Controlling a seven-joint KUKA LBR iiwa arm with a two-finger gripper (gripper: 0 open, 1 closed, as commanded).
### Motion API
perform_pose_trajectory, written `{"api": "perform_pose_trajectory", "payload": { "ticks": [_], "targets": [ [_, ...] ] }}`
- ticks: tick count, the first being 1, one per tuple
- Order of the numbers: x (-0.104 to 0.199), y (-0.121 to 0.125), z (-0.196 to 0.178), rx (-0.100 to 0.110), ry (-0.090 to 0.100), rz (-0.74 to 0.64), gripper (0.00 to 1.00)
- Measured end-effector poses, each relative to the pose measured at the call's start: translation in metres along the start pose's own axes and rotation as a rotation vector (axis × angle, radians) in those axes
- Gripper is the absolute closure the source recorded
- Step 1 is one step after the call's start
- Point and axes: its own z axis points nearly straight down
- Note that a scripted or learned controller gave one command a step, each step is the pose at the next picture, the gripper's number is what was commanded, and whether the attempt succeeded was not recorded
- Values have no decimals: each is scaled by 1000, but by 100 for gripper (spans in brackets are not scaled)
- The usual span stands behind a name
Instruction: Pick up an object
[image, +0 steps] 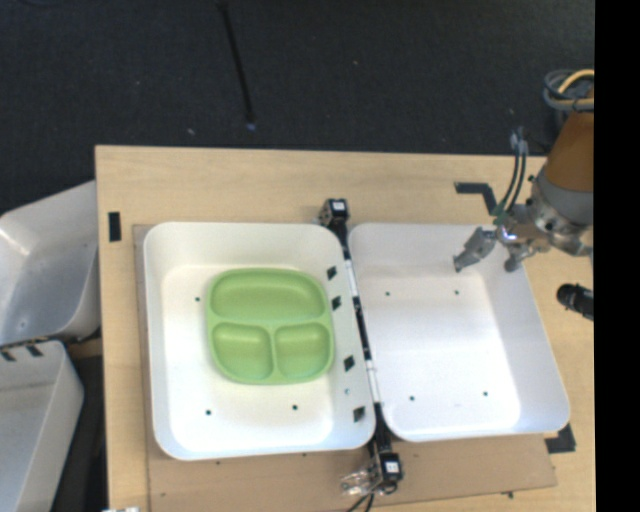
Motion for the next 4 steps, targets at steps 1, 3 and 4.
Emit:
{"api": "perform_pose_trajectory", "payload": {
  "ticks": [1, 3, 4],
  "targets": [
    [-3, 6, 60, 0, 0, 0, 0],
    [-4, 7, 82, -8, -3, -2, 100],
    [-10, 13, 18, -11, -1, -2, 100]
  ]
}}
